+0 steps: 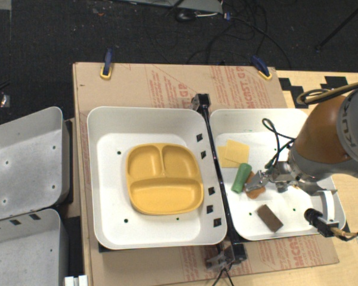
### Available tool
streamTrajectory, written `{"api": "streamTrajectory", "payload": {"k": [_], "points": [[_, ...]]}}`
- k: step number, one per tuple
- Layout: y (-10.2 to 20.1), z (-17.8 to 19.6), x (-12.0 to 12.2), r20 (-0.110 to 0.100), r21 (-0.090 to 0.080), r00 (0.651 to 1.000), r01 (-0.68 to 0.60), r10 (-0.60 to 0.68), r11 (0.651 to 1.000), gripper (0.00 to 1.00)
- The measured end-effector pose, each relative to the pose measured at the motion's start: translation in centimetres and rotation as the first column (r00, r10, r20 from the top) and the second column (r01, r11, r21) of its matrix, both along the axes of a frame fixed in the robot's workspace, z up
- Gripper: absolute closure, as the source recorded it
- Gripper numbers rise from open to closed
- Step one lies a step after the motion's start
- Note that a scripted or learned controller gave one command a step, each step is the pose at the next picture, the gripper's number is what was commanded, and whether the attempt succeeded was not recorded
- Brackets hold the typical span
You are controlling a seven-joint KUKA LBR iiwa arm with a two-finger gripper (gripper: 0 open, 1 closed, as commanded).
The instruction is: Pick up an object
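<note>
The right bin [298, 124] holds a flat yellow slice [232, 153], a green cylinder [241, 177], a small orange-brown piece [255, 191] and a dark brown block [269, 217]. My gripper [259, 182] hangs low in this bin, just right of the green cylinder and directly over the orange-brown piece, which it partly hides. Whether it touches that piece I cannot tell. The grey arm with its orange band [325, 133] reaches in from the right.
The left bin [101, 159] holds a yellow divided plate [164, 179]. A black divider [213, 159] runs between the bins. Cables loop over the right bin's back. White panels [24, 159] lie off the bench to the left.
</note>
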State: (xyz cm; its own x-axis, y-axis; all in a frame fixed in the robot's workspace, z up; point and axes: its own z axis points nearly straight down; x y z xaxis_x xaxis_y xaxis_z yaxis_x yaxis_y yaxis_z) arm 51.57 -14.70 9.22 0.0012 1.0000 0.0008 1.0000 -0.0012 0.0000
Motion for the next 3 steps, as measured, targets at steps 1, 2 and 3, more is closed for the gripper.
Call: {"api": "streamTrajectory", "payload": {"k": [1, 2, 3], "points": [[0.0, 1.1, 0.1, 0.003, 0.0, 1.0, 0.001, -0.001, 1.0, 1.0], [-0.6, 7.2, 0.5, 0.004, -0.002, 1.0, -0.003, 0.003, 1.0, 1.0], [-0.6, 12.5, 0.6, 0.006, -0.003, 1.0, -0.004, 0.004, 1.0, 1.0]]}}
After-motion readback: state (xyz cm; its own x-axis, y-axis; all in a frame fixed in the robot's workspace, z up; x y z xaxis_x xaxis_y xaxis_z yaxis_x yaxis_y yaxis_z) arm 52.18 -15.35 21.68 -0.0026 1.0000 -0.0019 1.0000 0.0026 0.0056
